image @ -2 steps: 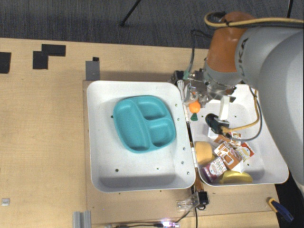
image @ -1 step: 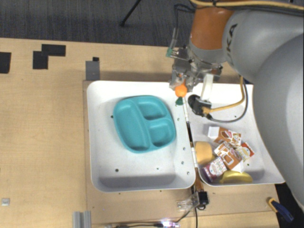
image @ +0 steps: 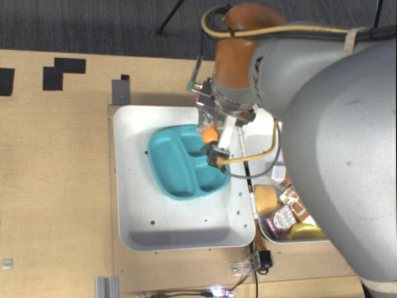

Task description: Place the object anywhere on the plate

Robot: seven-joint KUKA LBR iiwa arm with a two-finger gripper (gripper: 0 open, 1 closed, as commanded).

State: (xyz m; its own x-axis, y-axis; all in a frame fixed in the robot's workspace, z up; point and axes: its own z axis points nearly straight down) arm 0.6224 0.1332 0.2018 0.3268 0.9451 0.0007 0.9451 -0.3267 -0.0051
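A pale wooden bench (image: pixel 56 185), set before dark carpet, carries two white bins. From the overhead camera, the left bin (image: pixel 133 166) holds a teal divided plate (image: pixel 177 166). The gripper (image: pixel 209 128) hangs over the plate's upper right rim with a small orange object (image: pixel 211 135) at its tip. Whether the jaws are clamped on it cannot be told. The piece looks light, rigid and probably smooth, best pinched across its middle. The right bin (image: pixel 265 129) holds a tan block (image: pixel 265 197), a wrapped packet (image: pixel 284 217) and a yellow item (image: pixel 304 231).

Smooth grey arm (image: pixel 335 141) with an orange band (image: pixel 239 48).
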